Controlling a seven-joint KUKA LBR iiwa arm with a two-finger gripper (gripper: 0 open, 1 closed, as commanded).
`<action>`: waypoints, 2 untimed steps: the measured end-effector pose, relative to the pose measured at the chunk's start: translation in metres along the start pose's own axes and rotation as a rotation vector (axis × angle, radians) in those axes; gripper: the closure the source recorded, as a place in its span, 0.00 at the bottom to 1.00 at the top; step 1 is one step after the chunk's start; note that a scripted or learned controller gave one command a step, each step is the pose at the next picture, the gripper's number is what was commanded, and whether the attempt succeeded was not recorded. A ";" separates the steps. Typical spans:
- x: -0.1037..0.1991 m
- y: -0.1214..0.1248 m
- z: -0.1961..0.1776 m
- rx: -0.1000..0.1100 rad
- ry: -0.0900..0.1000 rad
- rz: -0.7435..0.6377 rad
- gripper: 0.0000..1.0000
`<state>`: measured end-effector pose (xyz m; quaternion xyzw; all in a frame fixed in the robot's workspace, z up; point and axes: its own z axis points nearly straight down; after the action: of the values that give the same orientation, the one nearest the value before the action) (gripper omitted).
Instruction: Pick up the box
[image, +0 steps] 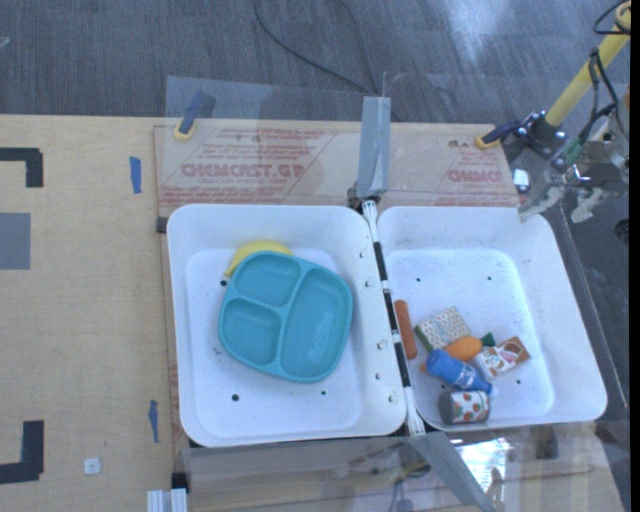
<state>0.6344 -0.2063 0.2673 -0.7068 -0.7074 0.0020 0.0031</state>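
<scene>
Two shallow white bins, glossy plastic with rounded corners, side by side on a pale wooden surface (80, 300). In the left bin (195, 250), a teal divided plate (287, 316), smooth, three compartments, overlapping a yellow item (255, 250) at its upper edge. In the right bin (560, 330), near the lower middle, a small flat box (443, 327) with a checkered print, just beside an orange rounded piece (463, 348), a blue bottle (458, 370), a printed can (465, 405) and a slim orange stick (404, 328). End effector (545, 190) above the right bin's far corner; spread or pressed together, cannot tell.
</scene>
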 end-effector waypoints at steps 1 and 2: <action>0.053 -0.052 0.105 0.000 0.000 0.055 0.00; 0.061 -0.031 0.047 -0.005 -0.003 -0.108 0.00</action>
<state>0.6028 -0.1451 0.2206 -0.6678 -0.7444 0.0011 0.0006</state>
